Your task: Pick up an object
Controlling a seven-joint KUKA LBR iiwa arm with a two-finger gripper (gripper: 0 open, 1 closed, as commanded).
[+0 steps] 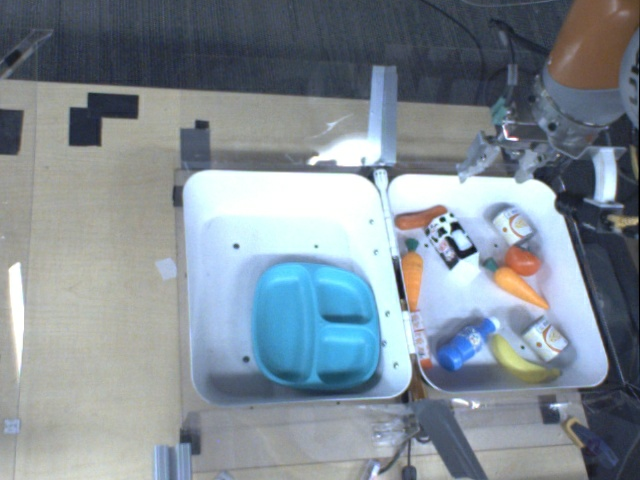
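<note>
pale wood surface [90,298] carries two white bins side by side: the left bin [215,208] has a blue divided plate [317,323], the right bin [575,268] the clutter. the claw [500,160] hovers above that bin's far rim, fingers spread, gripping nothing. nearest below it lie a small can [511,226] and a black-and-white toy [450,240]; a loose carrot [520,286] points diagonally toward the near right corner.

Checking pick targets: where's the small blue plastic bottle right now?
The small blue plastic bottle lies near the front of the right white bin, just left of the yellow banana.
</note>
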